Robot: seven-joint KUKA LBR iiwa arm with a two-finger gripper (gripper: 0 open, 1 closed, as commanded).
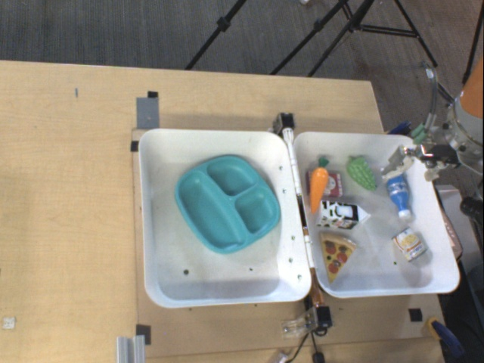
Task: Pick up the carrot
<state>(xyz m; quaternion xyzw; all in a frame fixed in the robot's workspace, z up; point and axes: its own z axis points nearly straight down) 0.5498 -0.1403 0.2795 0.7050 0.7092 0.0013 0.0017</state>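
Note:
The orange carrot (318,190) with a green top lies along the left wall of the right bin (446,278), close to the divider. My gripper (414,166) hovers over the bin's far right corner, well to the right of the carrot. Its two fingers stand apart with nothing between them, just above the top of a blue bottle (398,193).
Around the carrot lie a green leafy toy (361,172), a black-and-white carton (337,215) and a pizza slice (336,254). A small can (409,244) lies near the right wall. The left bin (159,278) holds a teal divided plate (227,203).

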